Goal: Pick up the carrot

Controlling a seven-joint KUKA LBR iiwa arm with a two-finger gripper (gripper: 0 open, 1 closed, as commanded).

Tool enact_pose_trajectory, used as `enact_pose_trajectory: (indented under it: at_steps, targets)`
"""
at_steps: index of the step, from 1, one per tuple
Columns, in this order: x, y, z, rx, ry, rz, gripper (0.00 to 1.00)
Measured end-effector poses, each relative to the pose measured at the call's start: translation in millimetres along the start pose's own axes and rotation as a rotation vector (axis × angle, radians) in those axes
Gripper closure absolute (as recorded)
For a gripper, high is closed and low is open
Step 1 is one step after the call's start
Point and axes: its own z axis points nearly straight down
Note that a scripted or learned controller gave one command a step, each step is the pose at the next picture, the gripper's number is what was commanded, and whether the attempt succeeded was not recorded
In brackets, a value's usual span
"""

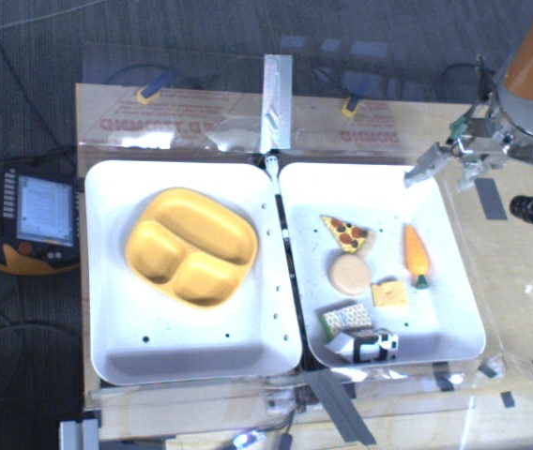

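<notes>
The carrot [416, 251] is a small orange toy with a green tip pointing toward the front. It lies lengthwise in the right bin [454, 336], near the bin's right wall. My gripper [454, 184] hangs over the bin's back right corner, above and a little to the right of the carrot and well apart from it. It is open, with one light grey finger [423, 168] out to the left, a darker one [488, 198] to the right, and nothing between them.
The right bin also holds a pizza slice [346, 233], a round cookie [350, 274], a yellow cheese cube [388, 293], a checkered packet [346, 319] and a black-and-white item [375, 347]. A yellow divided plate [191, 245] sits in the left bin [107, 345]. A handheld pendant [32, 216] lies far left.
</notes>
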Motion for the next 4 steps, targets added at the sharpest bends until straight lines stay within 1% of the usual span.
enact_pose_trajectory:
  at_steps: [1, 2, 3, 4]
  targets:
    - [-18.0, -10.5, 147.5, 0.008, 0.006, 0.256, 0.0]
    - [-7.0, -26.6, 173.4, -0.03, 0.003, 0.28, 0.0]
    - [-5.3, -27.1, 167.1, -0.026, 0.004, 0.277, 1.0]
    - [92.5, -0.8, 60.8, 0.001, -0.001, 0.247, 1.0]
